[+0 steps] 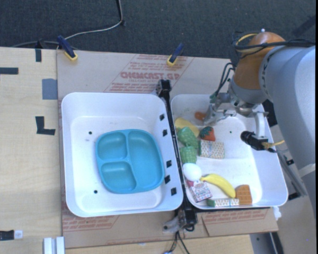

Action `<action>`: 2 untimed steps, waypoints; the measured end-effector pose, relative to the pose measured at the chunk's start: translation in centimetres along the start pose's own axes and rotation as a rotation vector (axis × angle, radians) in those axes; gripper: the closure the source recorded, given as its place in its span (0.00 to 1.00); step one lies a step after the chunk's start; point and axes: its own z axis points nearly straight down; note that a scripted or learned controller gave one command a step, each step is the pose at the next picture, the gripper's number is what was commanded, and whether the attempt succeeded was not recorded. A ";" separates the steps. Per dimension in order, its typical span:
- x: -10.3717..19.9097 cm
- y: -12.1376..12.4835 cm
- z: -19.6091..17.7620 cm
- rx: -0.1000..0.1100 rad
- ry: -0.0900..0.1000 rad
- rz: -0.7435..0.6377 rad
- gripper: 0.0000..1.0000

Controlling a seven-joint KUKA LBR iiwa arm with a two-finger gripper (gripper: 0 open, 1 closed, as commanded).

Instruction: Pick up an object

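Camera view: the arm (275,73) enters from the right and reaches down into the right bin (265,179). The claw (214,112) sits low at the bin's rear left area, just above a small orange-and-green toy (207,133) — whether its fingers are open or closed cannot be told.

The right bin holds the candidate objects: a banana (220,184), a white egg (191,171), green pieces (188,142), a patterned packet (212,150) and an orange block (244,194).

The left bin (74,142) holds a blue divided plate (130,160). Both bins rest on cardboard (143,75) laid on the surface (21,157).
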 end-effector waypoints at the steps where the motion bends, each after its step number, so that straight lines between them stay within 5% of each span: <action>1: 0.0 0.0 0.0 0.000 0.000 0.000 0.00; 2: 3.6 -4.1 1.0 0.002 0.002 0.002 0.00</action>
